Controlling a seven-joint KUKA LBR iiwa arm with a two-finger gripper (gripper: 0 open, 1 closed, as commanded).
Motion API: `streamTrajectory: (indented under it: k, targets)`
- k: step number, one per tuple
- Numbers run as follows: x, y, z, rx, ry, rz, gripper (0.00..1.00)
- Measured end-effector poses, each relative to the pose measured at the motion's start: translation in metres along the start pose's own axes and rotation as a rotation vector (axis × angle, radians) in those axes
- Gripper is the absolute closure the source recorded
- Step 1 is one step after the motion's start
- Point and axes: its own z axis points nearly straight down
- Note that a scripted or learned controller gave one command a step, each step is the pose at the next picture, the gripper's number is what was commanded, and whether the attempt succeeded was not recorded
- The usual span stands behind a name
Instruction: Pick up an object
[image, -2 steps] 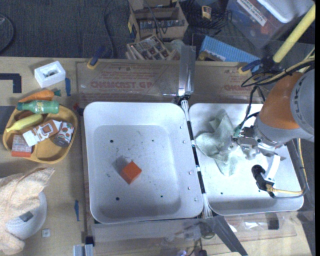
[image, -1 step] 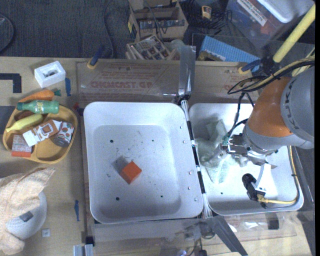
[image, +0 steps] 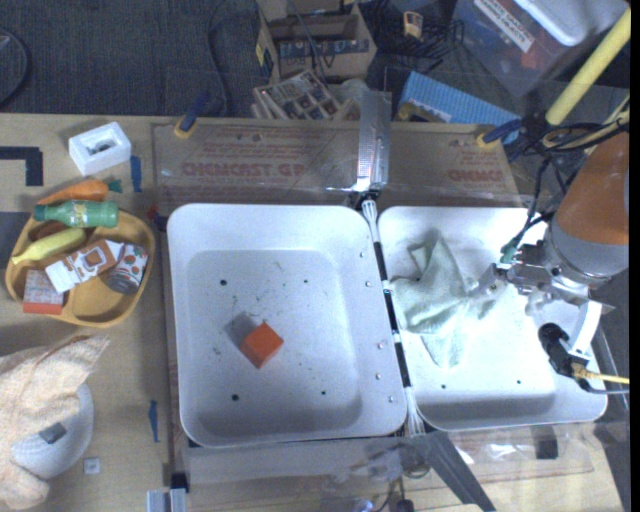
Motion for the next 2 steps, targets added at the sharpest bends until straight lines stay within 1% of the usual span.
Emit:
streamTrajectory:
  k: [1,2]
  targets:
    - [0.065,0.031,0.054,-0.015,-0.002,-0.234,0.0]
    - [0.038,0.009,0.015,-0.001,-0.001,0.034,0.0]
